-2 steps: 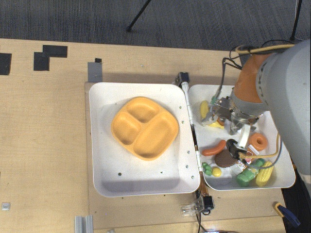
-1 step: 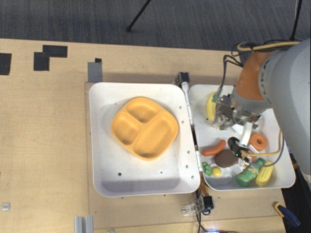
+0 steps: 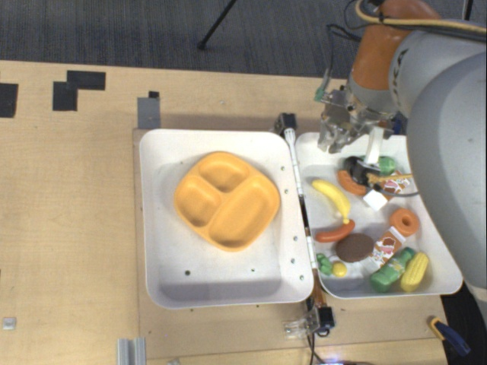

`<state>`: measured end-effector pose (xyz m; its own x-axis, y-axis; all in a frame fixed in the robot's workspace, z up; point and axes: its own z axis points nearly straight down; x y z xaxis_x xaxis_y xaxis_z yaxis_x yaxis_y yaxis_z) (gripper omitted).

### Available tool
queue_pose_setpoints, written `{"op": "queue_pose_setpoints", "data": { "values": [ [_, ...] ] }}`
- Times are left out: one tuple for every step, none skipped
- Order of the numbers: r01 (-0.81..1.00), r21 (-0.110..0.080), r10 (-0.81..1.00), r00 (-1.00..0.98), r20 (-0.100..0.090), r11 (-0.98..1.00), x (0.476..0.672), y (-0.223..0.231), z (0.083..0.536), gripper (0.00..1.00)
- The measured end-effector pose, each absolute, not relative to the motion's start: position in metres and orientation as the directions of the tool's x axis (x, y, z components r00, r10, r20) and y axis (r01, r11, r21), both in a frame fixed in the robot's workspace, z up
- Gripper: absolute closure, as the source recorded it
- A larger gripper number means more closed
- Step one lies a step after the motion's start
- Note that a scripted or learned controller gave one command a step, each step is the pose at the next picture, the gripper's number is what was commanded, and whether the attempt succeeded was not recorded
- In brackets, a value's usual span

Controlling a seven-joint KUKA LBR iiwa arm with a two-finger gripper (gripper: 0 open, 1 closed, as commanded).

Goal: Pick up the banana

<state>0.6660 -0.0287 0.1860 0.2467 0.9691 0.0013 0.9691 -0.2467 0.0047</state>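
Bright, even light from above, w/ no hard shadows anywhere. Left bin (image 3: 156,226) shows a soft grey shade along its near inner wall & a faint one round the yellow plate (image 3: 227,200). Mild sheen on the white bin rims; no blown-out glare. Counter (image 3: 68,226) evenly lit, pale. Arm (image 3: 445,105) at right looms large, slightly soft & blurry vs. the rest. Overall low-res; small items in right bin (image 3: 449,276) look grainy, edges smeared.

No readable text; small red-white packets (image 3: 387,247) in right bin (image 3: 449,276) carry print, too blurred to read.
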Motion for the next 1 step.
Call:
{"op": "queue_pose_setpoints", "data": {
  "values": [
    [0.969, 0.002, 0.969, 0.247, 0.000, -0.247, 0.6653, -0.0294, 0.1848, 0.00]
  ]
}}
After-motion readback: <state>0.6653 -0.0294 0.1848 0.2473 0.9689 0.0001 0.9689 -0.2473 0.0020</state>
